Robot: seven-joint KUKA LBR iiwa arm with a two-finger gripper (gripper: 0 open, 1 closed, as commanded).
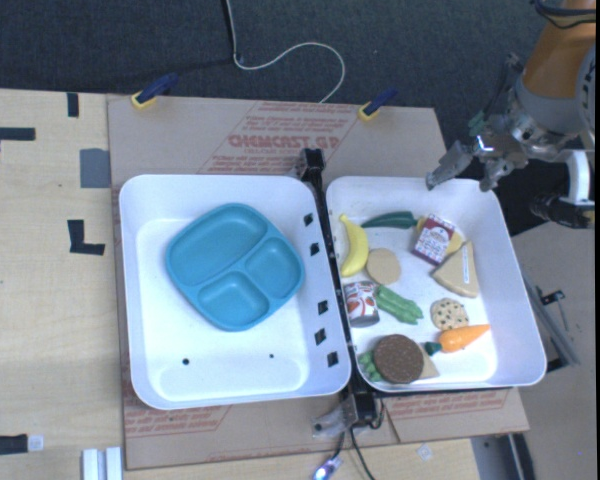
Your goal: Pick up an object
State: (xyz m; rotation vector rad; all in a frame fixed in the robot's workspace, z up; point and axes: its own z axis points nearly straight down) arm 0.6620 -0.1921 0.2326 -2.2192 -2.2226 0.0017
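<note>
We find the gripper (467, 171) at upper right, fingers (439, 176) spread and empty above the right bin's (510, 258) far rim; we advise descending squarely on the nearby red carton (434, 238), clear of the cheese wedge (459, 270).

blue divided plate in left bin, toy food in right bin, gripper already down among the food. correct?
Not quite. The camera view shows the gripper open above the far rim of the right bin, not down among the food. The rest holds: blue divided plate in the left bin, toy food in the right.
</note>
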